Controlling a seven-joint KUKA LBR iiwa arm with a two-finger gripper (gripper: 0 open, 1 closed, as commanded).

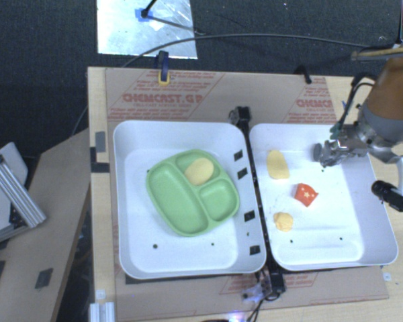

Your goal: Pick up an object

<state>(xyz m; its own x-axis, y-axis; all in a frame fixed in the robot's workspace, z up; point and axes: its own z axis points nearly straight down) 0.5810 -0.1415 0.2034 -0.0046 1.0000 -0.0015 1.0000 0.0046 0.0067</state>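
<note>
In the right bin lie three small items: a pale yellow piece near the upper left, a red piece in the middle, and a small yellow lump lower down. My gripper hangs over the upper part of this bin, up and to the right of the red piece and apart from all three. A yellow item rests in a compartment of the green divided plate in the left bin.
The left bin holds the green plate. Black clips run along the divider between the two bins. A foil sheet lies beyond the bench, with a cable arcing over the board's far edge.
</note>
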